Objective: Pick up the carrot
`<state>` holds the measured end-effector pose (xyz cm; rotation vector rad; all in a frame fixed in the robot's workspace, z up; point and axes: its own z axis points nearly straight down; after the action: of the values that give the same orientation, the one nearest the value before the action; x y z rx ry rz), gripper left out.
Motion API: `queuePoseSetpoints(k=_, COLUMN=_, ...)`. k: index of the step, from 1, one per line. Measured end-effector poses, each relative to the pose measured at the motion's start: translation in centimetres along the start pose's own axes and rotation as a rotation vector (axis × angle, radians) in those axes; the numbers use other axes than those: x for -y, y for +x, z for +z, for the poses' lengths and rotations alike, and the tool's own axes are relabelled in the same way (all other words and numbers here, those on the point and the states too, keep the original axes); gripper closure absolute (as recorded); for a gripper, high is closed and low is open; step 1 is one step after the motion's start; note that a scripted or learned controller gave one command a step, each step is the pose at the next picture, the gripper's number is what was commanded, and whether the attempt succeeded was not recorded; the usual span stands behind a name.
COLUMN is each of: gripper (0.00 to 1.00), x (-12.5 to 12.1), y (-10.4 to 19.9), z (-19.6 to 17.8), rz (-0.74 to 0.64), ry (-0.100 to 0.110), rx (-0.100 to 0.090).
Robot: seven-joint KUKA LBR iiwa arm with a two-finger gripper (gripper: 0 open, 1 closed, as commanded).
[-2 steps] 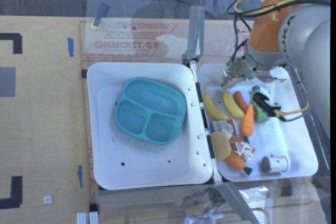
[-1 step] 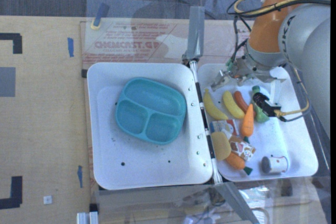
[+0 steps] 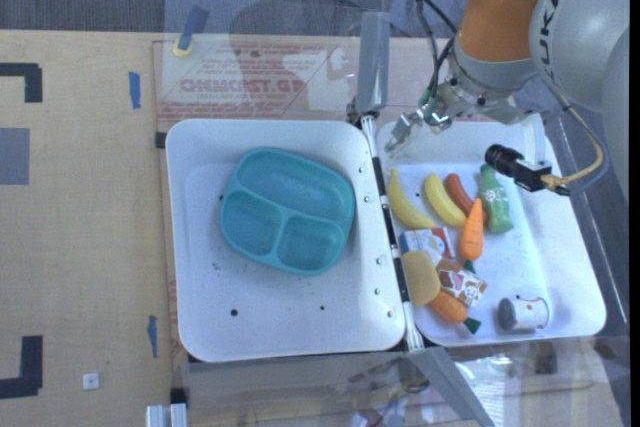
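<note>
The carrot (image 3: 472, 230) is a small orange tapered piece lying near the middle of the right bin (image 3: 580, 300), its point toward the back, between a red sausage (image 3: 459, 191) and a green item (image 3: 495, 202). My gripper (image 3: 412, 123) hangs over the back left corner of that bin, well behind and to the left of the carrot, with nothing seen in it. A second orange piece with a green end (image 3: 450, 307) lies near the bin's front.
Two yellow bananas (image 3: 405, 202) (image 3: 443, 199), snack packets (image 3: 430, 242), a tan piece (image 3: 420, 277) and a small grey can (image 3: 522, 313) share the right bin. A black plug on a yellow cable (image 3: 515, 165) hangs over its back. The left bin (image 3: 200, 305) holds a teal divided plate (image 3: 288, 210).
</note>
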<state>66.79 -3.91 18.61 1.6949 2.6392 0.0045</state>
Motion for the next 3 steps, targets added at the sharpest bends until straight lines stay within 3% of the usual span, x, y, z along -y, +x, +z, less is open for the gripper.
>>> queuePoseSetpoints(k=1, gripper=0.00, x=7.2, y=-5.3, z=8.3, rz=-0.287, ry=0.001, rx=-0.001)
queuePoseSetpoints(k=2, gripper=0.00, x=15.1, y=-6.0, z=9.7, rz=-0.158, ry=-0.005, rx=0.003)
queuePoseSetpoints(k=3, gripper=1.00, x=15.0, y=-6.3, z=8.5, rz=-0.153, ry=-0.013, rx=0.011)
